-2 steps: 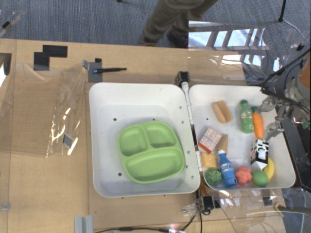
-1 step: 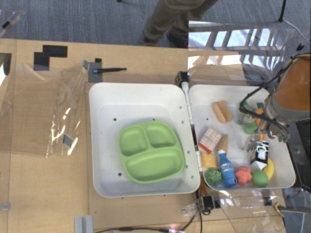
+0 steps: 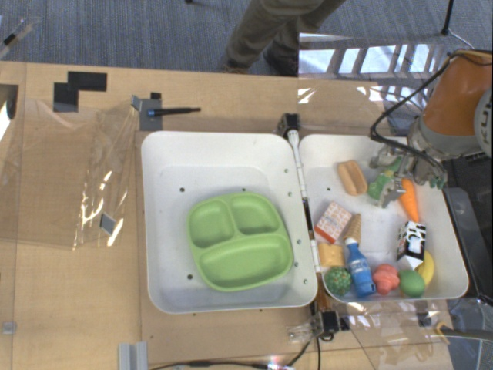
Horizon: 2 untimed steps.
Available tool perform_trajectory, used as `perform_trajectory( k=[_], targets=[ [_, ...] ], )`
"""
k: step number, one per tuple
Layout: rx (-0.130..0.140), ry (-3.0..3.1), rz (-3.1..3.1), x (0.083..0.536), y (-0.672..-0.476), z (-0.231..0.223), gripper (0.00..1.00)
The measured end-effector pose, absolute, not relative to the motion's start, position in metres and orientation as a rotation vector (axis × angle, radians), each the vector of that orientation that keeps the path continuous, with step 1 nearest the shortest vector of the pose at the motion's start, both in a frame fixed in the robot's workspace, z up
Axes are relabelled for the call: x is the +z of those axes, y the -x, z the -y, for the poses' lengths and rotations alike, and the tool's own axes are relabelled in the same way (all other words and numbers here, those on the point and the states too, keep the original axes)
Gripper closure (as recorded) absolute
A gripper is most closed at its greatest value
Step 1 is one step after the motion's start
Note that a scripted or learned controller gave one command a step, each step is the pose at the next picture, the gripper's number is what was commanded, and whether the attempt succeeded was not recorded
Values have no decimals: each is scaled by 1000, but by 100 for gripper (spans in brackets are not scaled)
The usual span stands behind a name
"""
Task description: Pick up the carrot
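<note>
One risk | claw (image 3: 400,177) hovering over right bin (image 3: 454,241), can't tell its grip state | carrot (image 3: 410,200) lying just below claw, touching green toy (image 3: 380,187) | probably snagging that instead

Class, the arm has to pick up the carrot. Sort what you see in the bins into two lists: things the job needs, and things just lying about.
Needed for the job:
carrot, in the right bin
claw, right beside the carrot

Just lying about:
green tray in the left bin
blue bottle
banana
patterned box
bread roll
</note>
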<state>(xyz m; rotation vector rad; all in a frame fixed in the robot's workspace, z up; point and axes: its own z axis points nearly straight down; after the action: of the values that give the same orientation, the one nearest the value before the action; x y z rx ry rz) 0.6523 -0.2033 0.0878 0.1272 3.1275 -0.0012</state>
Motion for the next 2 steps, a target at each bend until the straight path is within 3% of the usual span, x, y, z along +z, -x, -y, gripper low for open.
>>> perform_trajectory(
  k=[1,2],
  targets=[
    [-3,237,-3123,88,-617,205,0],
    [-1,65,-3129,88,-599,204,0]
  ],
)
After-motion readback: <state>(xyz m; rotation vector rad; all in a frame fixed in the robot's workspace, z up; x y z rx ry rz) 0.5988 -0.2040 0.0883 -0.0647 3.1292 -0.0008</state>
